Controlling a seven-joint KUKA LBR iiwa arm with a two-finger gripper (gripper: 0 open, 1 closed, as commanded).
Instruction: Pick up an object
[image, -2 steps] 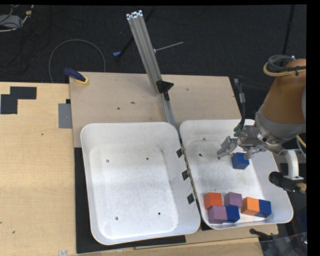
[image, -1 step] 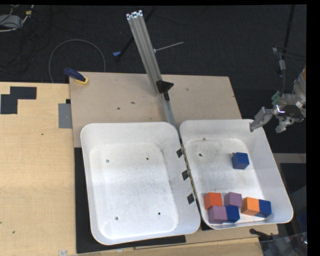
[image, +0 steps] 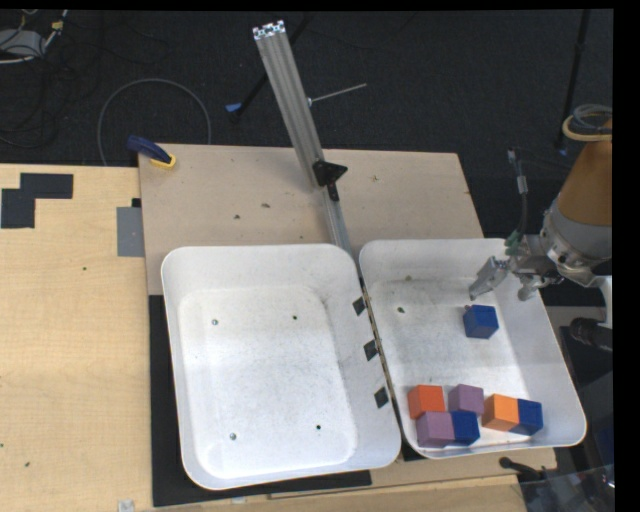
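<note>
A blue cube (image: 481, 321) lies alone in the right bin (image: 420, 275), toward its far right side. My gripper (image: 505, 282) hangs just above and behind that cube, its two fingers spread apart with nothing between them. Along the bin's near edge sits a cluster of blocks: an orange cube (image: 427, 400), two purple cubes (image: 465, 399) (image: 434, 428), a blue cube (image: 465, 427), another orange cube (image: 500, 411) and a blue cube (image: 529, 416).
The left bin (image: 262, 360) stands beside the right one, joined by black clips (image: 369, 349). A slanted aluminium bar (image: 297, 120) rises behind the bins. The grey arm with its orange band (image: 585, 190) comes in from the right.
</note>
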